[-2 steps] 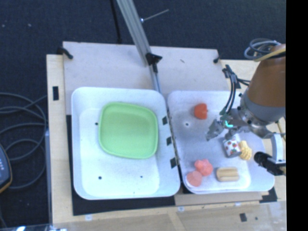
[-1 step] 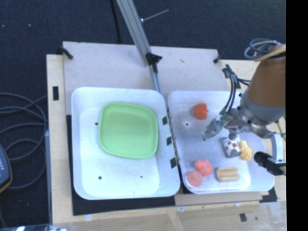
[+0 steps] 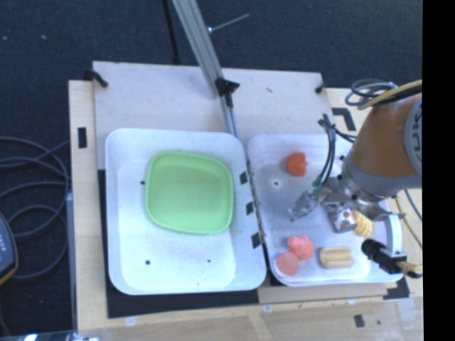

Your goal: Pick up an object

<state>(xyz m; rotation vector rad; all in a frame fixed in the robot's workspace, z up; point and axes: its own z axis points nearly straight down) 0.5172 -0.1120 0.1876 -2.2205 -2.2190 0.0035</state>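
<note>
- We find no brand, label or readable writing on anything in view.
- We count two shallow white bins side by side on a pale bench; the left bin is the larger in view, the right bin sits against its right edge.
- One green plate, square with rounded corners, lies flat in the upper middle of the left bin.
- One orange-red round object lies alone in the upper part of the right bin, above and a little left of the gripper.
- Along the near edge of the right bin we count three things close together: one pink lumpy object; one flat salmon-pink disc just below and left of it, touching or nearly so; one tan bread-like roll to their right.
- One small yellow ridged object lies near the right side of that bin, beside the arm's wrist.
- One arm, orange and grey, reaches in from the right; its gripper is over the middle of the right bin, with nothing visibly between its fingers; we cannot tell whether it is wide or narrow.
- One slanted metal pole rises from the back of the bench; dark cables loop on the floor to the left.
</note>
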